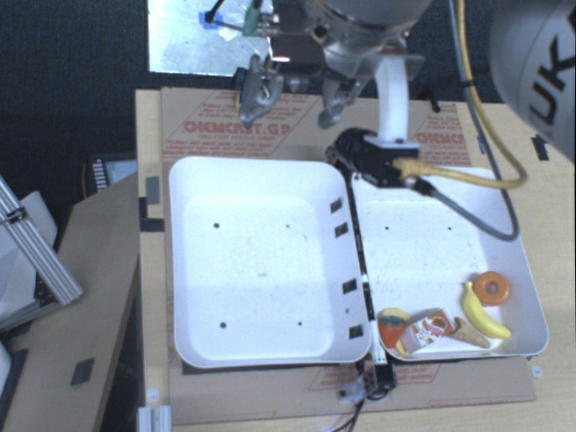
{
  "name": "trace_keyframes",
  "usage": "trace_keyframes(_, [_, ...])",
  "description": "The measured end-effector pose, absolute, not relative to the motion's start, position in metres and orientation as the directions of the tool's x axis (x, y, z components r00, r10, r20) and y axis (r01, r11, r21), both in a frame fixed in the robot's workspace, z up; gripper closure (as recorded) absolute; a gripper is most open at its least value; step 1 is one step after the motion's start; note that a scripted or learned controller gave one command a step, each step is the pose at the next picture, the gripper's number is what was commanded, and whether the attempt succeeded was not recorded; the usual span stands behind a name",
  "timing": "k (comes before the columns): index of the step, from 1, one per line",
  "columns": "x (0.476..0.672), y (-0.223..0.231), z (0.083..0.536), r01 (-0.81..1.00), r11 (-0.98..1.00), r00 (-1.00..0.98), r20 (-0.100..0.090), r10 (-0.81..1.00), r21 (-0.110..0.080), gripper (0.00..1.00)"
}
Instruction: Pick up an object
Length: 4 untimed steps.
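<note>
The pincer hangs above the worktop beyond the bins, fingers spread, nothing between them. Well apart, in the right bin's near corner, lie a banana, an orange ring and what seems a small packet.

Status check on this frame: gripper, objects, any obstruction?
Gripper open, high over the bins' far edge, holding nothing. Banana, donut and other small items bunched in right bin's near corner. Nothing in the way.
</note>
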State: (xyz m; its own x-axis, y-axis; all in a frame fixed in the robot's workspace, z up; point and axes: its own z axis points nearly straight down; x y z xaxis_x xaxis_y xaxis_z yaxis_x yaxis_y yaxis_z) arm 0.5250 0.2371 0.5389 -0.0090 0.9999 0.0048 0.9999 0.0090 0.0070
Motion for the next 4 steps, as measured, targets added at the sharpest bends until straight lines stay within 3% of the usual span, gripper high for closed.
trace_keyframes(1, [0.496, 0.234, 0.522, 1.000, 0.005, -0.005, 0.001, 1.000, -0.001, 0.00])
trace_keyframes(2, [0.498, 0.235, 0.534, 1.000, 0.007, -0.007, 0.003, 1.000, 0.003, 1.00])
trace_keyframes(3, [0.543, 0.165, 0.488, 1.000, -0.007, 0.007, -0.003, 1.000, -0.001, 1.00])
trace_keyframes(4, [0.596, 0.123, 0.538, 1.000, -0.004, 0.004, -0.001, 1.000, 0.009, 1.00])
